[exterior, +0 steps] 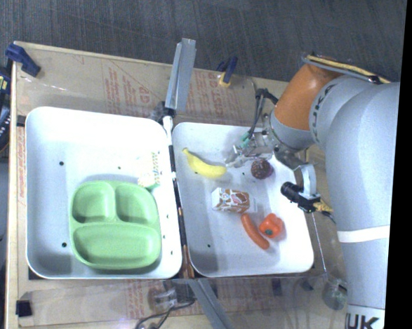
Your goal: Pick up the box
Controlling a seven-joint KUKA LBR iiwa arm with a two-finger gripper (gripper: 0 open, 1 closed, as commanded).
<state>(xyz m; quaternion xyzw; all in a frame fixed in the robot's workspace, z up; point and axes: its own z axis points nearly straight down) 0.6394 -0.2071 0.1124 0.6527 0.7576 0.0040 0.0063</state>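
A dark grey carpet floor lies around a big wooden bench (113,83), and the bench has red printing on it and blue clamps at its far edge. The big grey arm (364,171) comes in from the right side, with an orange band near the top, and it bends down over the far right part of the bins. Two white bins sit side by side on the bench, touching along the middle. The left bin (43,184) holds a green tray (116,224) with three parts, and the tray sits in the near half of that bin. A small pale thing rests just past the tray's far right corner; it is too small to tell what it is. The right bin (207,255) holds the food toys. The gripper (248,150) hangs low over the far part of the right bin, and nothing is seen between its tips, but it is too small and blurry to tell if they are spread or pinched. A yellow banana (204,165) lies just left of the gripper. A dark round fruit (261,168) sits just right of it. The box (231,200), small and white with brown patches, lies near the middle of the right bin, nearer than the gripper and apart from it. An orange carrot (254,231) and a red pepper (273,226) lie touching to the right of the box.
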